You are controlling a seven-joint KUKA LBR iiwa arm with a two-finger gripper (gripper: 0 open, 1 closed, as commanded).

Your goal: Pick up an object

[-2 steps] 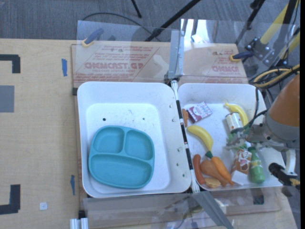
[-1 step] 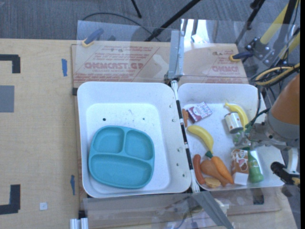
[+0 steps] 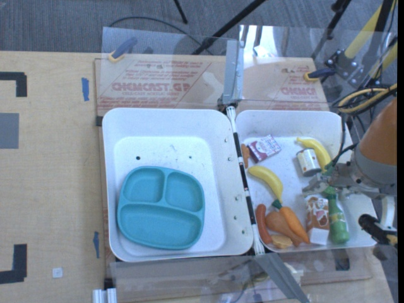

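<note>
Camera view puts my pincer [image 3: 327, 183] low over the right white bin [image 3: 287, 120], beside the green plastic bottle [image 3: 336, 223]; whether it is released or clenched I cannot tell. That bottle looks light, stiff, slippery; I'd grasp its body crosswise.

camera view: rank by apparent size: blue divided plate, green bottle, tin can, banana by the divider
1. Blue divided plate, by far the largest.
2. Banana by the divider and green bottle: look about alike, not ranking them.
3. Tin can, smallest.
</note>
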